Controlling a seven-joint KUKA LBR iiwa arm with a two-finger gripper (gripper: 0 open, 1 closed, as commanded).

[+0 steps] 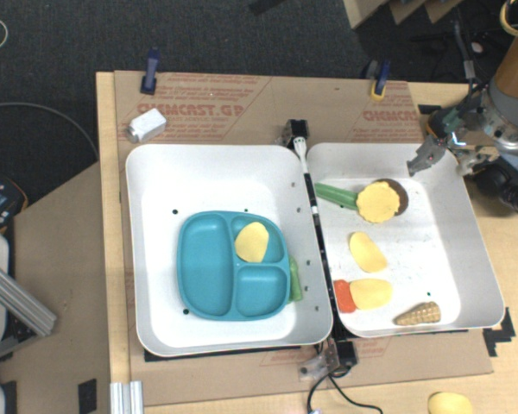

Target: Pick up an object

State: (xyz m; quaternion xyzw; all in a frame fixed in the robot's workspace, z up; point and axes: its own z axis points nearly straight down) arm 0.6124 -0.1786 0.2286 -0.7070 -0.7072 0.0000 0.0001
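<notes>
The right bin [466, 231] holds small toy foods. The round yellow piece [378, 202] lies near its back wall, looking light, stiff and smooth; hold it across its edges. The gripper [421, 159] hovers nearby; its state I cannot tell.

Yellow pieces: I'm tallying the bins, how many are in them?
4: one on the teal tray in the left bin; three in the right bin, on the brown scoop, mid-bin, and beside the orange piece.

Grey arm [508, 102] ends in a metallic hand [423, 159] with teal fittings.
</notes>
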